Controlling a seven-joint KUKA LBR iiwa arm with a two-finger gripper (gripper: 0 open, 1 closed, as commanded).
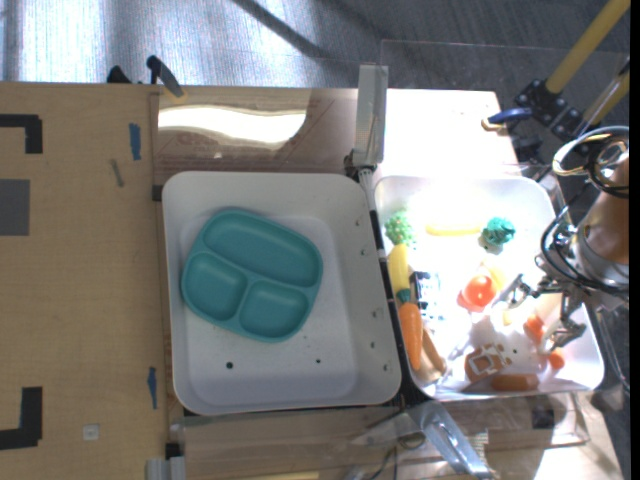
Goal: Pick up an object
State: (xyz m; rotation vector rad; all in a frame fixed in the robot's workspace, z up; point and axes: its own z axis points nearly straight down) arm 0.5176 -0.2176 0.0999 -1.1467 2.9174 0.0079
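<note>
Wooden bench (80, 268), no readable writing. Left bin (200, 368): teal divided plate (252, 274). Right bin (535, 193): carrot (411, 328), tomato (478, 291), broccoli (399, 228), banana (452, 230). Gripper (545, 308) right of tomato, opening impossible to tell.

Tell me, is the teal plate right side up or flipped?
Right side up: the teal divided plate in the left bin shows its three hollows.

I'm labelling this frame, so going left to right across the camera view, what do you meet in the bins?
Teal divided plate in the left bin → green broccoli-like piece → red tomato → teal item → gripper over the right bin.
</note>
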